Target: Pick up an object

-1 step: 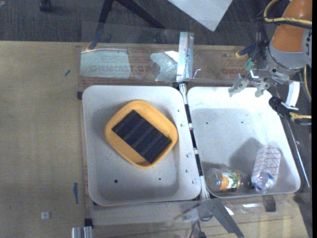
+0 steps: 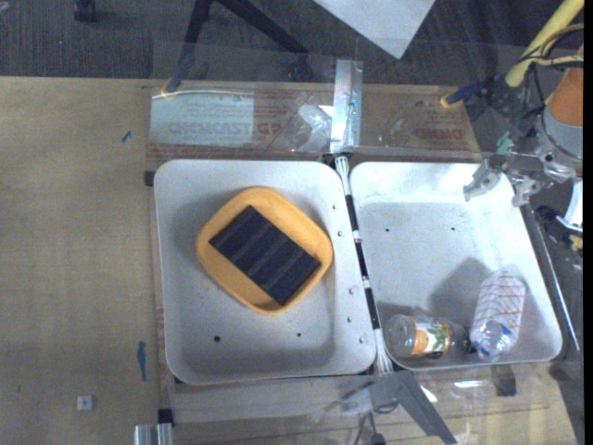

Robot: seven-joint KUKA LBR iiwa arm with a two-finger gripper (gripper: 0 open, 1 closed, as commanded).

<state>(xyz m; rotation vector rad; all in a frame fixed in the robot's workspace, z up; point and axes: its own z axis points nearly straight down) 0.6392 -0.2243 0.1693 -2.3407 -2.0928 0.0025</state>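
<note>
Two white bins sit side by side on the table (image 2: pixel 74 248): the left bin (image 2: pixel 176 341) holds an orange pad with a dark ribbed panel (image 2: pixel 264 260), and the right bin (image 2: pixel 547 341) holds a small jar (image 2: pixel 424 336) touching a crumpled plastic bottle (image 2: pixel 496 311) at its near edge. The tool (image 2: pixel 505 179) hovers over the right bin's far right corner, gripping nothing; whether it is open I cannot tell. A good pick probably means travelling toward the near edge and descending squarely over the bottle or jar, away from the rim.
</note>
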